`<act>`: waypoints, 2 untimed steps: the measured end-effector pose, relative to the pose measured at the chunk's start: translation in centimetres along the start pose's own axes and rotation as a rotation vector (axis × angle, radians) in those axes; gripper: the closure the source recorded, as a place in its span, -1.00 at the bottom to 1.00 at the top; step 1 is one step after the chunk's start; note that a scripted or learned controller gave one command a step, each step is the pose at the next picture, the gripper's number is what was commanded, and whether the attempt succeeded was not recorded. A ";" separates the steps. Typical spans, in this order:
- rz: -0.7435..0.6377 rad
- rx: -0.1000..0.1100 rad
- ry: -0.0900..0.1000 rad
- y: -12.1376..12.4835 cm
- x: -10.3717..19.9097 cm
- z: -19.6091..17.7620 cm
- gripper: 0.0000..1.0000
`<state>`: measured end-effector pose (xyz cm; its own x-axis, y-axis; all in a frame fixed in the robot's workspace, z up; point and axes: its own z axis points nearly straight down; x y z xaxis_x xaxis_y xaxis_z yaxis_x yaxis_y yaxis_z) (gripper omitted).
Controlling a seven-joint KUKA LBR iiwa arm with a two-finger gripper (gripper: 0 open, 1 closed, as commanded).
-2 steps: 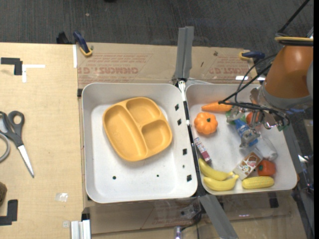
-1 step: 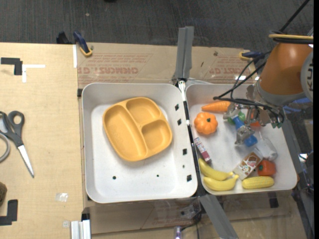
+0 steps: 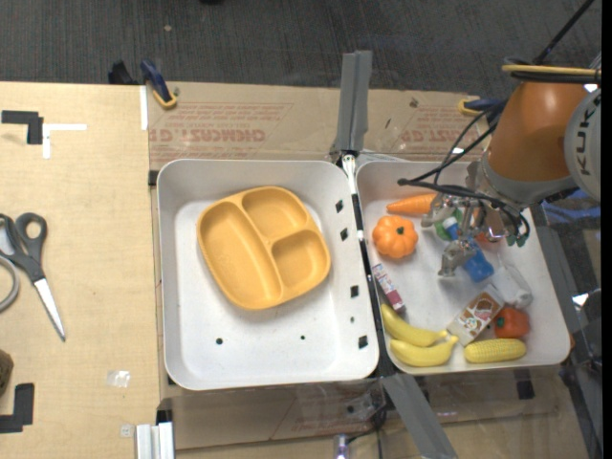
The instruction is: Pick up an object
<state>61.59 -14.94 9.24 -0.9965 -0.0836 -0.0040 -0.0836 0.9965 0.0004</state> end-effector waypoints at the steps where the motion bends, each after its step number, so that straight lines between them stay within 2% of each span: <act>1: 0.135 0.001 -0.002 3.7 -2.8 0.0 -1.00; 2: -0.056 0.001 -0.001 -0.5 -0.1 -0.1 -1.00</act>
<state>61.71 -15.44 9.34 -0.9902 -0.1393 -0.0045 -0.1393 0.9903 -0.0012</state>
